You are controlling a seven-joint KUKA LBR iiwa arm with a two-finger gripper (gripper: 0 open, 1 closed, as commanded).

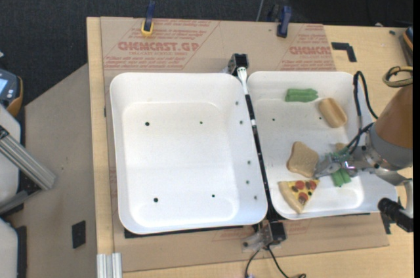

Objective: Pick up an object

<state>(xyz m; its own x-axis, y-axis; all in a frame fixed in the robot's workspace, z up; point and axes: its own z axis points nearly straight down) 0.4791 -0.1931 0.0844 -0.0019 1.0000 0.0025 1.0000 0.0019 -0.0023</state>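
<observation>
The right bin (275, 90) holds several toy foods. A green pea pod (301, 95) lies at the back, with a tan bread roll (333, 113) to its right. A brown toast slice (302, 159) sits mid-bin and a pizza slice (298, 192) lies at the front edge. My gripper (331, 167) is low in the bin, just right of the toast. A small green piece (340, 177) lies right beside it, partly hidden by the wrist. The view does not show anything held.
The left bin (125, 139) stands beside the right one, split from it by a black divider (252, 132). A black cable (359, 99) loops over the right bin's far side. Blue clamps (283, 21) hold the cardboard at the back.
</observation>
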